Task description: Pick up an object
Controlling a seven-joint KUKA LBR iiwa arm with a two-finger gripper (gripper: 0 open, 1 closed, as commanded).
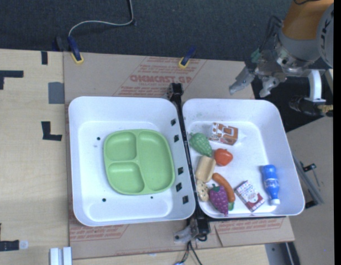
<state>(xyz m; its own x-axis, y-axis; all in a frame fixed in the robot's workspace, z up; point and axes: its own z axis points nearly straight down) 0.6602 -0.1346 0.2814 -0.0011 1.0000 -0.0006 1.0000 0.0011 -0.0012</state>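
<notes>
My gripper (pixel 253 87) hangs above the far edge of the right bin (pixel 281 115), open with nothing between its fingers. Below it the right bin holds several toy items: a white and orange box (pixel 224 132), a green vegetable (pixel 201 144), a red tomato (pixel 223 157), a tan bread piece (pixel 204 170), an orange hot dog (pixel 223 185), purple grapes (pixel 219 199), a red and white carton (pixel 249 195) and a blue bottle (pixel 269 184). The gripper is nearest the white and orange box and is clear of every item.
The left bin (pixel 82 120) holds a green divided plate (pixel 140 162). A black clip (pixel 175 90) and divider rail run between the bins. Yellow clamps (pixel 187 59) sit at the cardboard's far edge, and a cable (pixel 104 24) lies behind.
</notes>
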